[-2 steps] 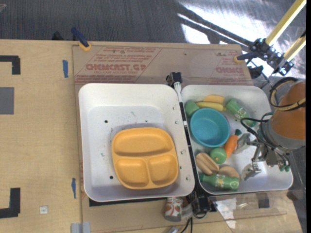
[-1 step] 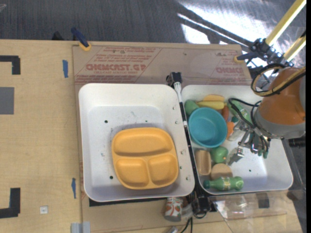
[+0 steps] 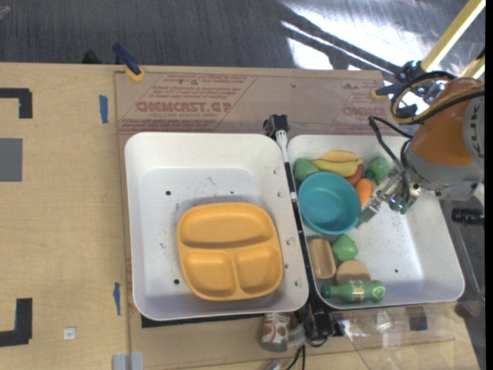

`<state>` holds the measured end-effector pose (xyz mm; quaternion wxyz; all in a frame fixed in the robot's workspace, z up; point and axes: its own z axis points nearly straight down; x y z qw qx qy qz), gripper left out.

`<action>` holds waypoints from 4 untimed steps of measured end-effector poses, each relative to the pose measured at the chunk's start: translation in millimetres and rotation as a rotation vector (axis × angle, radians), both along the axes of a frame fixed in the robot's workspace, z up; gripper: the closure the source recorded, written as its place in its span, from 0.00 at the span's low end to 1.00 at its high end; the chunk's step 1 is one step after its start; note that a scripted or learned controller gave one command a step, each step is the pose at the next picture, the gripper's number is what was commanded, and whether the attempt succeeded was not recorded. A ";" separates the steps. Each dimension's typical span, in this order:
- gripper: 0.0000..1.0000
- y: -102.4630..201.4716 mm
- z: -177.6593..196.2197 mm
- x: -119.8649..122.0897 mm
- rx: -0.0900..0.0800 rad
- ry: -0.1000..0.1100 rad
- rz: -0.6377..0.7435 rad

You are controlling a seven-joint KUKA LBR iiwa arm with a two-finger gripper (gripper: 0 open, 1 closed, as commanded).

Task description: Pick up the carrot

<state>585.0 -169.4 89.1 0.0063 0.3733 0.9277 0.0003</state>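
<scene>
While two white bins sit side by side, the right bin (image 3: pixel 431 280) holds one teal bowl (image 3: pixel 329 202) and one carrot (image 3: pixel 363 189) beside the gripper (image 3: pixel 379 203), whose grip I cannot tell.

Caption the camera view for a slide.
Gripper hovers by the carrot, beside the teal bowl in the right bin.

Glossy plastic teal bowl (image 3: pixel 329 202) and matt yellow plastic tray (image 3: pixel 229 249) sit in smooth white bins (image 3: pixel 146 206).

Slanted overhead view of both bins (image 3: pixel 146 206)
</scene>
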 end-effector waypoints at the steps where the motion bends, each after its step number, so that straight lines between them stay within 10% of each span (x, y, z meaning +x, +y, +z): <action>1: 1.00 0.0 14.5 3.6 -0.005 -0.011 0.004; 2: 1.00 42.2 3.4 13.4 -0.001 0.000 -0.258; 3: 1.00 124.3 100.0 23.8 0.011 -0.001 -0.577; 4: 1.00 65.4 18.2 33.4 0.001 0.020 -0.517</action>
